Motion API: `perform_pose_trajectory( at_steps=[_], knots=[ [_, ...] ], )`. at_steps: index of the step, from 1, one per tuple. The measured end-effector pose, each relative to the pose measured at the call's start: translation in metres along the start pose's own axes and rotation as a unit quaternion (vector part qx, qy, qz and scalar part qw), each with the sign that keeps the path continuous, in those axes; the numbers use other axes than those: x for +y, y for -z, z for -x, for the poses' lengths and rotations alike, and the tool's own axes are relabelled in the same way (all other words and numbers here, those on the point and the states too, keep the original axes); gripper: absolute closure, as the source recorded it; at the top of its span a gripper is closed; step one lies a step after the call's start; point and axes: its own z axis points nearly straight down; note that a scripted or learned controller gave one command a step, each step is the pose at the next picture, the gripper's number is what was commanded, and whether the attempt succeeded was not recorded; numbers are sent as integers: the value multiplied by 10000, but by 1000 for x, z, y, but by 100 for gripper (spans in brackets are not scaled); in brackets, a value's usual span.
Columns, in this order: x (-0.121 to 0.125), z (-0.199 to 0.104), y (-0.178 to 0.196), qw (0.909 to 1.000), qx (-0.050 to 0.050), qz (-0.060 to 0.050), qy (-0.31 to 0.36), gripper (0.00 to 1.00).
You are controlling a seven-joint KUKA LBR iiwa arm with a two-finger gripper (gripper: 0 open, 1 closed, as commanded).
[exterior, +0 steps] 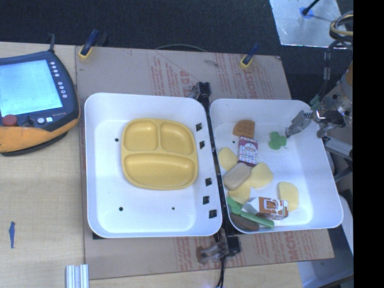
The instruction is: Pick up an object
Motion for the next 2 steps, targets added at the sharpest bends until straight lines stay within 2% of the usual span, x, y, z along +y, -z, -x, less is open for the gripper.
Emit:
perform_pose_trajectory(
  at_steps=[1,2],
  knots=[
    [27,-67,-50,10000,14,-21,34,0],
    [57,-109,-125,10000,6,-19,24,0]
  ],
)
